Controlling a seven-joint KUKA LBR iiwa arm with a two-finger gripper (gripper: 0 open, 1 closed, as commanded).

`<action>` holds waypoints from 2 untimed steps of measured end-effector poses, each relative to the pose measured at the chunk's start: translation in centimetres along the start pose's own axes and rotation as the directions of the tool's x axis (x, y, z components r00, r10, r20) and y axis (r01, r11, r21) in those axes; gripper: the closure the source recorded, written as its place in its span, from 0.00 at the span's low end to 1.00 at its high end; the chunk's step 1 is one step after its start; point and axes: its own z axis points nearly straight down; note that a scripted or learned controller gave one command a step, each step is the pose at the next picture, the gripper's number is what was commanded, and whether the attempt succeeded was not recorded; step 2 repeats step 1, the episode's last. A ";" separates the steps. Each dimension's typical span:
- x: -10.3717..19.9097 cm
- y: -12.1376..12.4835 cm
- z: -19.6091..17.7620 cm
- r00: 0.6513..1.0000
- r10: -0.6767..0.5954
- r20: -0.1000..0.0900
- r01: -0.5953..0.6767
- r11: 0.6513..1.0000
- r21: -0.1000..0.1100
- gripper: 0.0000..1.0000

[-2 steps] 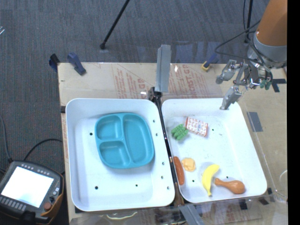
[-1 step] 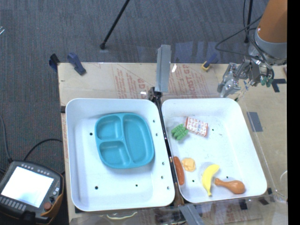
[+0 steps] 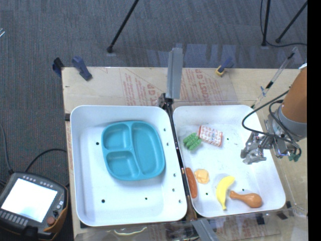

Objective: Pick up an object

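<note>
Camera view: the gripper (image 3: pixel 252 153) hovers over the right bin's (image 3: pixel 235 112) right side, seemingly empty; whether it is apart or together I cannot tell. Next, descend toward the banana (image 3: pixel 224 190), near-left.

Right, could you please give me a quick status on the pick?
Claw over right bin, nothing seen in it. Banana and drumstick lying below it, untouched. Nothing in the way.
</note>
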 end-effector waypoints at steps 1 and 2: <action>-0.4 0.1 -0.7 1.000 -0.003 0.014 0.003 1.000 0.002 0.00; -0.4 0.1 -0.7 1.000 -0.003 0.014 0.003 1.000 0.002 0.00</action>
